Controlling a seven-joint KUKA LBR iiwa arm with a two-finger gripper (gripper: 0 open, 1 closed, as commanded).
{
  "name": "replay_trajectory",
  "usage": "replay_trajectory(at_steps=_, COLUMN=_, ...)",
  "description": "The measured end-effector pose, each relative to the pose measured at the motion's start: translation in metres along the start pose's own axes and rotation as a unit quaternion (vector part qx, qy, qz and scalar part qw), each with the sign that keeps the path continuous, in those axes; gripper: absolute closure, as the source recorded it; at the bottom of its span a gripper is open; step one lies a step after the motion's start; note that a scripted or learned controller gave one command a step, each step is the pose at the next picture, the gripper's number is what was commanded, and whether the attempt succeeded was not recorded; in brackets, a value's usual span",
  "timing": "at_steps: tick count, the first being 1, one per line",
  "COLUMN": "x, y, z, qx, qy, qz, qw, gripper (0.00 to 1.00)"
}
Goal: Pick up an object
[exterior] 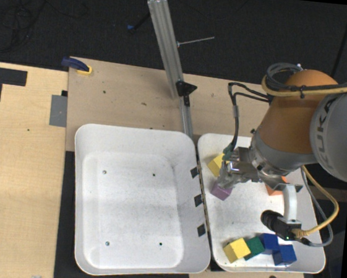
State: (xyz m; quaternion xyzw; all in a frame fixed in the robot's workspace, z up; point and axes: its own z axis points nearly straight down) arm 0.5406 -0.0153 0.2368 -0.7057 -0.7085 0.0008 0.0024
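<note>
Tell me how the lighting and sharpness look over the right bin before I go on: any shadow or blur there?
Camera view: even light; the right bin has soft shadow under the arm; the purple block by the tool looks slightly soft; the yellow, green and blue blocks are sharp; the left bin is bright, no harsh glare.

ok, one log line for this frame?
gripper over right bin | purple block below | grasp unconfirmed | left bin
</note>
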Motion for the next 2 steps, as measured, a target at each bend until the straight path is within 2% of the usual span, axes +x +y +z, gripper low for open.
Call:
replay_trajectory(at_steps=1, x=0.049, y=0.001, z=-0.006, qx=-0.001, qy=0.0, qz=0.0, qw=1.0, gripper=1.0)
replay_trajectory(at_steps=2, x=0.1, y=0.014, z=0.009, qx=0.0, qy=-0.001, qz=0.0, qw=1.0, gripper=1.0)
